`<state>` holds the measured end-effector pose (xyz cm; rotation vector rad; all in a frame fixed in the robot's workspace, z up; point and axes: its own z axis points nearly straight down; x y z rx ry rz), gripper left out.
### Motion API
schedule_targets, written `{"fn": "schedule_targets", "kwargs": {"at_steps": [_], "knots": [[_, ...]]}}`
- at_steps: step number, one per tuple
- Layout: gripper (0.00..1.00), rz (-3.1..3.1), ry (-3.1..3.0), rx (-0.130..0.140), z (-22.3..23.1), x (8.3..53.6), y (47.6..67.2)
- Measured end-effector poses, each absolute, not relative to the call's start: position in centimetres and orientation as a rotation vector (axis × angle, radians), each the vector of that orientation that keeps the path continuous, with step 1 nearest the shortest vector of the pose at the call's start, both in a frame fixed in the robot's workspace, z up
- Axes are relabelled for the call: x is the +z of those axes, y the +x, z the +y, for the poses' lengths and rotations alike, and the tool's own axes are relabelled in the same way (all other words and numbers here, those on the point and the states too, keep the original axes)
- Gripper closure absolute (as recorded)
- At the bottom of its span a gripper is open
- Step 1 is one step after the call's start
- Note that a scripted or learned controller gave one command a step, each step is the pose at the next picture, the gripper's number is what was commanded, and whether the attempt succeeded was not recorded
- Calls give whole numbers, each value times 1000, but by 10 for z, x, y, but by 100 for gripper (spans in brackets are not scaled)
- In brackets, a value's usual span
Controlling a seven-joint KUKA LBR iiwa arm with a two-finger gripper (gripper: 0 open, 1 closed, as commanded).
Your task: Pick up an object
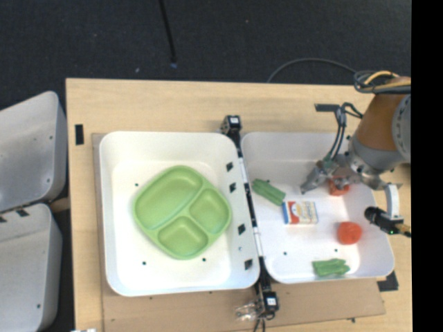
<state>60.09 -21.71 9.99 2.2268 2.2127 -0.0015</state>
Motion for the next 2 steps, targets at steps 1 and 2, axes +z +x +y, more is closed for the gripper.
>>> {"fn": "schedule_targets", "kwargs": {"at_steps": [1, 2], "knots": [[100, 2207, 2226, 2, -219, 113, 602], [100, 2220, 2214, 4, -219, 177, 606]]}}
